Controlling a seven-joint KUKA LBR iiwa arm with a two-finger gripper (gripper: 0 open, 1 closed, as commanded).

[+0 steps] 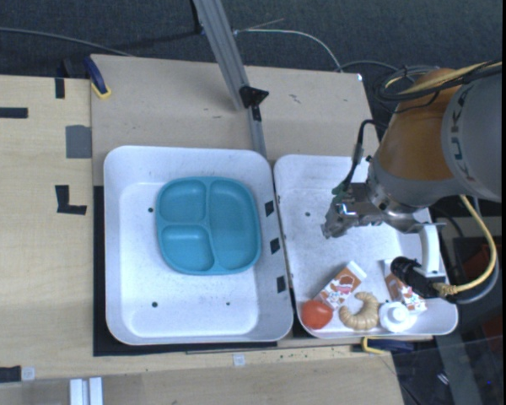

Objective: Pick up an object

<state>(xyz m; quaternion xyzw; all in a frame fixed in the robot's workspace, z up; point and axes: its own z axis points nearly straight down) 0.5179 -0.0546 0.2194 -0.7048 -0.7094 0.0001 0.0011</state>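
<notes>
— Located the things on offer?

— Found bunched along the near edge of the right bin (320, 171): small carton (341, 287), red tomato (316, 314), croissant (360, 310), white bottle (396, 317). Logged carton, tomato and croissant as touching or just beside one another, and the bottle as just beside the croissant's right end.

— Bearing from the claw?

— Recorded as toward the bottom of the view from the claw (336, 220), with the carton nearest and almost straight below it. Placed the claw over bare bin floor, well apart from the bunch. Saw nothing held. Could not tell whether apart or together; too dark and small from this angle.

— Long axes?

— Logged the carton as lying slantwise, upper right to lower left, and the croissant as lying roughly left to right.

— Judged requirement for the coming move?

— Judged as a shift toward the near edge, then a descent. Judged the carton the likeliest target, with a grip across its short side. Flagged crowding as the risk: tomato and croissant too close for a clean approach on that side.

— Surroundings?

— Noted a teal divided plate (209, 224) in the left bin (122, 251), well apart from the claw. Noted both bins resting on the table (34, 243).
</notes>
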